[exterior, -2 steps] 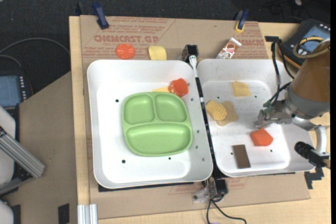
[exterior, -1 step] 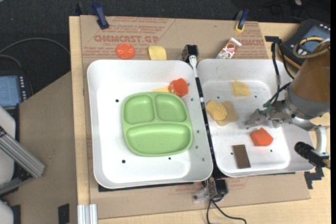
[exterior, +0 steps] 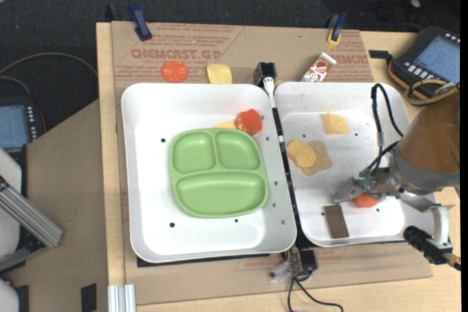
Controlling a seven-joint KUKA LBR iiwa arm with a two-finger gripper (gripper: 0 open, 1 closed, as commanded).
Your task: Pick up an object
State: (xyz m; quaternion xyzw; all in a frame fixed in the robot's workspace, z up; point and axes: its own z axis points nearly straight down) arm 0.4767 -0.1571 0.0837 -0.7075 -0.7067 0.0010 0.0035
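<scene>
Gripper [exterior: 363,195] is positioned low in the right bin [exterior: 314,95], near its front edge, and a small orange-red object [exterior: 365,201] is seen directly at the fingertips; whether the fingers are spread or pressed onto it cannot be told, as the tips are blurred and partly covered by the wrist. Within the same bin, a brown block [exterior: 336,221] is located just beside the gripper toward the front, while two tan pieces [exterior: 308,155] and a yellow piece [exterior: 336,123] are placed farther back. In the left bin [exterior: 142,157], a green divided tray [exterior: 218,172] is laid centrally, with a red object [exterior: 249,120] touching its rear rim.
</scene>
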